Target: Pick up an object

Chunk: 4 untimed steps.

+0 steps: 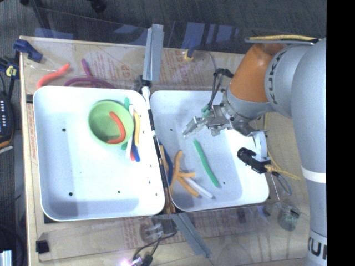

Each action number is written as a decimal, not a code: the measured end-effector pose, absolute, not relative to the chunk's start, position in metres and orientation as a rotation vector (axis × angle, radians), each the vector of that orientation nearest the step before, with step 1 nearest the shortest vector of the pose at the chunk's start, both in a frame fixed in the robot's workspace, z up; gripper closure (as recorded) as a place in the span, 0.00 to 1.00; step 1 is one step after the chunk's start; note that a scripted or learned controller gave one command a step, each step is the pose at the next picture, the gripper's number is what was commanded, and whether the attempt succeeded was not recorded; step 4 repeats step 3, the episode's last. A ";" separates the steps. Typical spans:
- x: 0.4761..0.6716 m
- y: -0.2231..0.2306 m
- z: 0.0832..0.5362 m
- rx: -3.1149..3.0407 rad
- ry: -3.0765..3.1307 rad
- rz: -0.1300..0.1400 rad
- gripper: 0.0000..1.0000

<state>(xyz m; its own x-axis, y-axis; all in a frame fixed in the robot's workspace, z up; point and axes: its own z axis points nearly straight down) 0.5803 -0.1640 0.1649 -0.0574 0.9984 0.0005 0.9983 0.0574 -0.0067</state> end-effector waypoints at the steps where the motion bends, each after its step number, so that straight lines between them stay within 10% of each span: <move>1: 0.570 -0.178 0.092 -2.248 -2.194 0.001 0.00; 2: 0.570 -0.179 0.102 -2.243 -2.198 0.007 1.00; 3: 0.595 -0.133 0.233 -1.899 -2.503 0.001 1.00; 4: 0.595 -0.133 0.233 -1.899 -2.503 0.001 1.00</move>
